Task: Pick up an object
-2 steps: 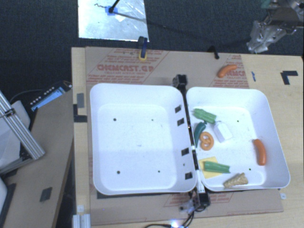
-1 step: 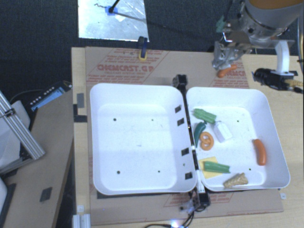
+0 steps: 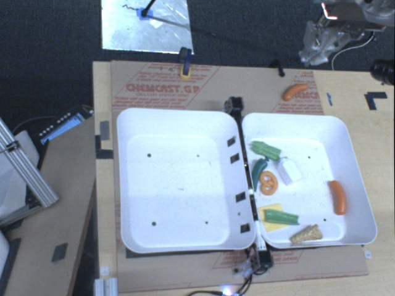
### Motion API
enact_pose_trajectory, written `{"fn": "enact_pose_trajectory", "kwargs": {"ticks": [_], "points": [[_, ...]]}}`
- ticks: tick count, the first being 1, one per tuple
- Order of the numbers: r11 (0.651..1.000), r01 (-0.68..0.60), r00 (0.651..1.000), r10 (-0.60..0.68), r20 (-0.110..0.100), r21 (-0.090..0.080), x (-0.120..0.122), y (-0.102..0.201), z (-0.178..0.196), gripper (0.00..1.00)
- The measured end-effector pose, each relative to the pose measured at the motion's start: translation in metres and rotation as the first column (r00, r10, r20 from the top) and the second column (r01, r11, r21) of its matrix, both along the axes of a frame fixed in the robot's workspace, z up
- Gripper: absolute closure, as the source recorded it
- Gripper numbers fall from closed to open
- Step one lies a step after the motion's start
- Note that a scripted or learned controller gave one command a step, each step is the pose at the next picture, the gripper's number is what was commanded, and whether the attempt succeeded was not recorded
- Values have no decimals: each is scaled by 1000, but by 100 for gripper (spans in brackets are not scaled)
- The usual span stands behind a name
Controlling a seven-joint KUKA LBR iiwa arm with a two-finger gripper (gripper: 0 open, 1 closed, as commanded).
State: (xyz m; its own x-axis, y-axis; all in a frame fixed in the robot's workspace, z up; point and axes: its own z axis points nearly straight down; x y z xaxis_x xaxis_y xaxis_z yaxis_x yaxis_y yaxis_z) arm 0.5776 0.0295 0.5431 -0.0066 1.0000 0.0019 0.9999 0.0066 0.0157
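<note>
The tool (image 3: 318, 49) hangs up past the far edge of the right bin (image 3: 352, 142), over the dark floor, nothing in it that I can see; whether it is spread or pressed together I cannot tell. Inside the right bin lie a sausage (image 3: 337, 197) by its right wall, a pretzel (image 3: 268, 182) and green pods by its left wall. Another sausage (image 3: 294, 92) lies on the counter (image 3: 345, 91) behind it.

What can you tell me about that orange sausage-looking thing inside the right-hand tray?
The orange sausage is a small, smooth, rounded toy, plastic by its look, a little darker at its lower end. It lies flat near the right wall of the right bin, lengthwise roughly along that wall. Nothing touches it; the other items lie further left, and the gripper is well above the bins.
</note>
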Motion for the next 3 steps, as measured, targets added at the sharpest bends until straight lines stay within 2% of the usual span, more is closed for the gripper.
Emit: {"fn": "enact_pose_trajectory", "kwargs": {"ticks": [1, 2, 3], "points": [[1000, -1, 1000, 1, -18, 0, -91, 26, -44, 100], [1000, 0, 1000, 0, -8, -1, -41, 59, -6, 100], [1000, -2, 1000, 2, -24, -3, -28, 113, -107, 100]]}}
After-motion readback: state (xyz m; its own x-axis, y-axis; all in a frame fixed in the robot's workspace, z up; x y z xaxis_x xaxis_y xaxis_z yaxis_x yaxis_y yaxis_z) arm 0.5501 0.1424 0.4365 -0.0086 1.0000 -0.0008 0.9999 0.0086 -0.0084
